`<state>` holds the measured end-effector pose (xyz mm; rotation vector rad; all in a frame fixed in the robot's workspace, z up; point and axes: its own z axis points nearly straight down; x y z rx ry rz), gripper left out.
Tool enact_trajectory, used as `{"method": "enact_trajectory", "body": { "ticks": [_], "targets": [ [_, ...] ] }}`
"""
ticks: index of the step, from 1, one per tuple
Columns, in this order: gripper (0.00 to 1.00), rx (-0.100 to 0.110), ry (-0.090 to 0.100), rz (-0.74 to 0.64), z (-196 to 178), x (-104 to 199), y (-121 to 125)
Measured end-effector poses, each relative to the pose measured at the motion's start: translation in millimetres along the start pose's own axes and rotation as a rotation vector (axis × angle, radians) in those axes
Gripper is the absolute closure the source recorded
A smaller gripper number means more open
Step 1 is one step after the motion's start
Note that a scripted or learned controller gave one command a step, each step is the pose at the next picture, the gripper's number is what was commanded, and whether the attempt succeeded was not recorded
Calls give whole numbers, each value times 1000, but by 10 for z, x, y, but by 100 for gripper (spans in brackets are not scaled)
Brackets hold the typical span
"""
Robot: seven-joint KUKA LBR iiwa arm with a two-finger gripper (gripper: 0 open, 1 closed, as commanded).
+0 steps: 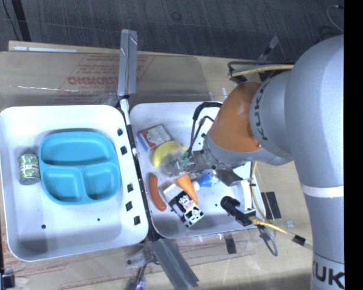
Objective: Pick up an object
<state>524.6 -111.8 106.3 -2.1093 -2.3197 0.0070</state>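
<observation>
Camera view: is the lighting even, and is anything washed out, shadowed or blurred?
Camera view: the left white plastic bin is bright, nearly washed out at its rim; the grey arm with orange band throws shadow over the right white bin, dimming the small orange carrot; the small green-labelled can looks soft, its label unreadable.

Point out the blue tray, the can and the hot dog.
Blue tray (78, 147): camera view, floor of its large upper compartment.
Can (28, 168): camera view, middle of its green label.
Hot dog (157, 193): camera view, middle of its length.
</observation>
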Motion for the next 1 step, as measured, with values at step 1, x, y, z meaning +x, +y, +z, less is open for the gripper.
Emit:
{"method": "enact_trajectory", "body": {
  "ticks": [1],
  "targets": [
    [100, -7, -2, -141, -1133, 8, 880]
  ]
}}
